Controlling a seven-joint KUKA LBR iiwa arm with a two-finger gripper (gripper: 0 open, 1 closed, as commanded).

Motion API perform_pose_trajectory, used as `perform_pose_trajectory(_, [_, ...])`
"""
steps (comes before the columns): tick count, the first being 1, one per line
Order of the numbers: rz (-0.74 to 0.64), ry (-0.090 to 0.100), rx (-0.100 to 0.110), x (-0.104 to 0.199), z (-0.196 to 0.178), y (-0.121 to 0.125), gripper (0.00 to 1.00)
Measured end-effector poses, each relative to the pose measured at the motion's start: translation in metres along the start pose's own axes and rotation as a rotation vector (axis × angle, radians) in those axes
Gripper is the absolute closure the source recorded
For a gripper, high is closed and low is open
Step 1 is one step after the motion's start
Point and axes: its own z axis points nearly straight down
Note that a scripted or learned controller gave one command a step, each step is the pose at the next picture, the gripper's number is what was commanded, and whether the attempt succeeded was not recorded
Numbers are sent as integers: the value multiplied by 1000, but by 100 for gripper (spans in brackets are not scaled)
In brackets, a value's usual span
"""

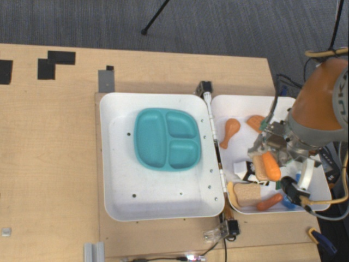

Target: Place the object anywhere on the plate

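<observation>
At the near edge of the right bin (326,198), a slice of bread (246,194) and a red-orange sausage-like piece (269,202) lie side by side, with dark and blue items just beside them too small to name. Just beyond, the gripper (271,156) hangs low over the same bin with an orange, carrot-like object (269,166) seen directly at its tip; whether the object is clamped between the fingers or merely lying under them cannot be told from this angle. Farther back in that bin rest a drumstick-shaped toy (229,130) and another orange piece (255,122), partly hidden by the wrist. Across the divider, the left bin (117,201) carries one teal plate (166,139) with three compartments, all bare. Judged from this, the task is at an early stage: the pick is under way at best, and the lift, the carry across to the left bin and the release onto the plate all remain. Count: two white bins on the desk (49,162), one plate, one arm, and about five food toys in the right bin.
</observation>
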Motion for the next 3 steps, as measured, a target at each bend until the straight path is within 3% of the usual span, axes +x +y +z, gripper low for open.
perform_pose_trajectory(1, [323,1,4,92,3,14,100])
perform_pose_trajectory(2, [444,3,3,171,-42,29,100])
perform_pose_trajectory(3, [220,1,0,203,-68,67,100])
